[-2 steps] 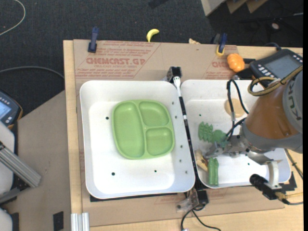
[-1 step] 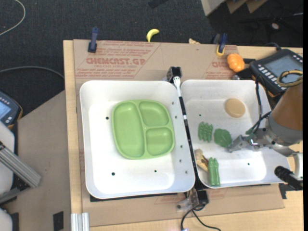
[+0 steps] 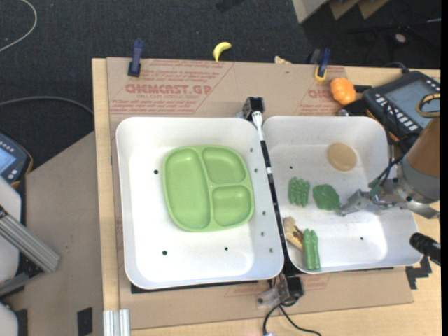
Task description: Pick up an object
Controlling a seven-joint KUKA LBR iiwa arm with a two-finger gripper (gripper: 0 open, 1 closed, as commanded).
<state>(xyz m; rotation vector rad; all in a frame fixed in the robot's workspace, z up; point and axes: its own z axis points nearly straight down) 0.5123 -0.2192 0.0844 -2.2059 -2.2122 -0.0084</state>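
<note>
The right bin (image 3: 364, 128) holds several small items. A tan round disc (image 3: 343, 157) lies toward the back. A green knobbly piece (image 3: 299, 191) and a green leafy lump (image 3: 325, 197) sit side by side in the middle. A green ribbed stick (image 3: 310, 249) and a small tan scrap (image 3: 292, 232) lie at the front left corner. My gripper (image 3: 352, 203) is low inside this bin, its tip just right of the green leafy lump, close to it or touching it. Nothing shows in its grasp.
The left bin (image 3: 136, 187) carries a green divided plate (image 3: 208, 186). On the bench behind the right bin lie an orange toy (image 3: 343, 90) and a black handset (image 3: 406, 103). Clamps (image 3: 135, 57) pin the cardboard's back edge. My arm (image 3: 423, 163) covers the right bin's right wall.
</note>
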